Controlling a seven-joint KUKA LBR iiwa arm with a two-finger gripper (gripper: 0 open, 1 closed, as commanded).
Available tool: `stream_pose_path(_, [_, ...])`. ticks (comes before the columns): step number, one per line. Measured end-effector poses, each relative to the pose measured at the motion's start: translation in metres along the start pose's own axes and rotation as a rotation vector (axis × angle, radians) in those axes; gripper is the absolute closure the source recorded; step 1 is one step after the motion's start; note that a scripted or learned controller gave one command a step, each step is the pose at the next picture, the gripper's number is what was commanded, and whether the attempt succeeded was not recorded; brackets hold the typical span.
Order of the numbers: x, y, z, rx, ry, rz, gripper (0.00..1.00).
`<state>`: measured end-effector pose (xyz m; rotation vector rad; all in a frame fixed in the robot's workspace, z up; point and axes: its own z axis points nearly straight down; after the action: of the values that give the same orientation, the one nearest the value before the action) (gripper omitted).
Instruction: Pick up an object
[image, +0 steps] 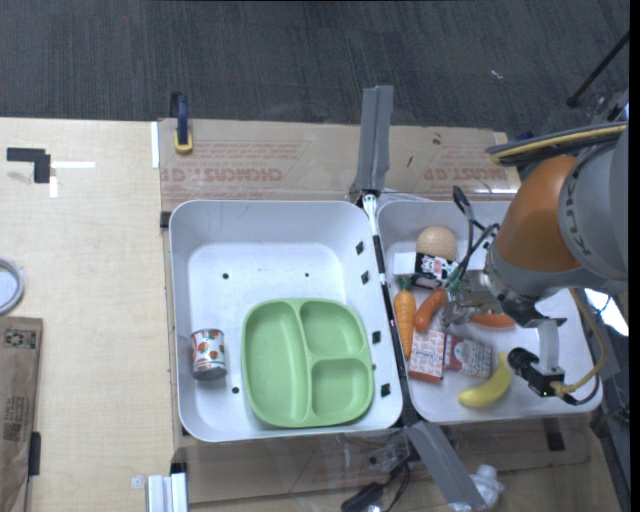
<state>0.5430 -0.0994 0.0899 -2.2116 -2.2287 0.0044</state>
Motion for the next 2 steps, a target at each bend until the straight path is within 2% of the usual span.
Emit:
stream_pose_path(1, [-0.034,0.063,-0.002,-0.003,-0.001,-0.165,0.0])
stream_pose_path(2, [-0.088,0.021,-0.002,-0.001,0.0,-0.058,0.0])
